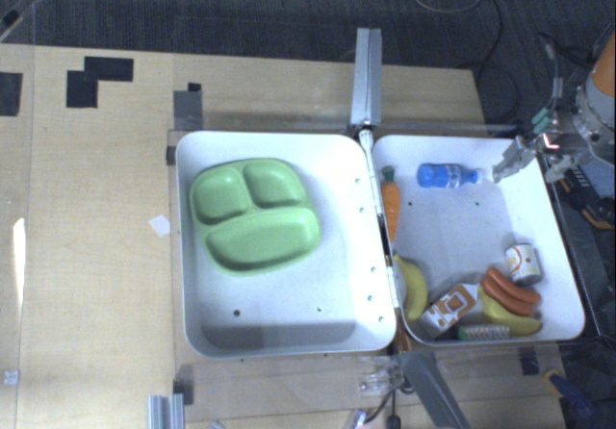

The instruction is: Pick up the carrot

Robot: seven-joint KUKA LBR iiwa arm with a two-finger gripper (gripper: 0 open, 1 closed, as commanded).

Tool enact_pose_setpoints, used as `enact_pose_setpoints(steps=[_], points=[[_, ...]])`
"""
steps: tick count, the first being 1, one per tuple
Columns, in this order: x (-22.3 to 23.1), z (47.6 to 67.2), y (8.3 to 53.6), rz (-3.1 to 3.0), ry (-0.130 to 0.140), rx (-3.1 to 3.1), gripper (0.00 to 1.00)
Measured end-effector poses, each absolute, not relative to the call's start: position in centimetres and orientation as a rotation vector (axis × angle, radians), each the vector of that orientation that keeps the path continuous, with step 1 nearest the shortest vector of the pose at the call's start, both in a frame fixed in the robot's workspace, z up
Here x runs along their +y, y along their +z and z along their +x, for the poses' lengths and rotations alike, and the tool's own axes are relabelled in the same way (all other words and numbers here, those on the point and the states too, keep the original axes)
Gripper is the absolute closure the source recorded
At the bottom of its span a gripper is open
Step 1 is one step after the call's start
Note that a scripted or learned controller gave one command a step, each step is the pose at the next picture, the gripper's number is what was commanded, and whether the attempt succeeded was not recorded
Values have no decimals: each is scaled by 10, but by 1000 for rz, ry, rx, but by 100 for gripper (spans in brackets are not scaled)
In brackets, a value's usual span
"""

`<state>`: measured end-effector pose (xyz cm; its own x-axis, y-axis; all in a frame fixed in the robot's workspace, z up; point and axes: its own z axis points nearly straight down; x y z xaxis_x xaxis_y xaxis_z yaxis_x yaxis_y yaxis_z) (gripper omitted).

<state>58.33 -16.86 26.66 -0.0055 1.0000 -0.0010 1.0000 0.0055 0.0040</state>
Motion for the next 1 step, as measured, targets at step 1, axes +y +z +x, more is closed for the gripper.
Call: enact_pose_setpoints(steps=[1], points=[[-118,635,202,2089,4,2342,0]])
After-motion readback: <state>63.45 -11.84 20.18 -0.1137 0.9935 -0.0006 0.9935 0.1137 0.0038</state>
